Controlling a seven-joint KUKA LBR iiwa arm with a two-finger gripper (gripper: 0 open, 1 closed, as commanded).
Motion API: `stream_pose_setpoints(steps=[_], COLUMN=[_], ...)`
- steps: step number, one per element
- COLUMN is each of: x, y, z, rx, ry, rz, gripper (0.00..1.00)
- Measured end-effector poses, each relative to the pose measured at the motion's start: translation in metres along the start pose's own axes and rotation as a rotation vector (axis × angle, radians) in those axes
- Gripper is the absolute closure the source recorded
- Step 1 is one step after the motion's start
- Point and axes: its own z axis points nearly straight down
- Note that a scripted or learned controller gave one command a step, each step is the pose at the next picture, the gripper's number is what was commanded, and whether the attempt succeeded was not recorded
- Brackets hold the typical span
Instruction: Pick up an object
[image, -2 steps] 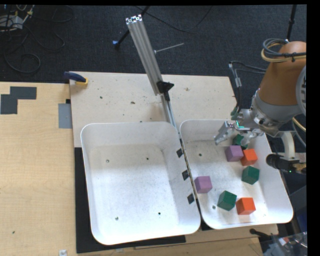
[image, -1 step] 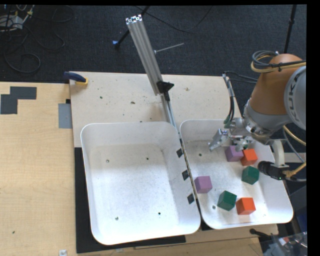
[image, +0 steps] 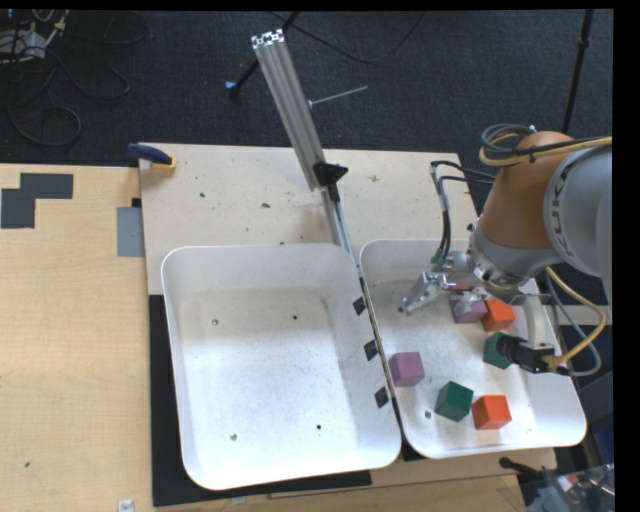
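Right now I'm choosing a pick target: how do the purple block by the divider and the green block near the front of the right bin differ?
The purple block is pale lilac; the green block is dark green. The purple block lies close to the divider between the bins; the green block lies nearer the bin's front, beside an orange block. The purple block stands alone. Both are small cubes resting in the right bin, apart from the gripper.

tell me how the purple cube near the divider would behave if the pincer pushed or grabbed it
The purple cube looks blocky with flat faces, so it would probably slide rather than roll. It sits flat and squat on the right bin floor, so tipping seems unlikely. It appears rigid and small, likely light, giving parallel sides to grip.
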Motion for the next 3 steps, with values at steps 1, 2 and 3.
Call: stream_pose_setpoints(steps=[1,2,3], x=[0.001,-0.001,-0.004], y=[-0.001,-0.001,0.006], z=[0.055,0.041,-0.003], rx=[0.001,-0.003,-0.01], ry=[0.0,0.0,-0.001], rz=[0.001,0.009,0.004], gripper=[0.0,1.0,1.0])
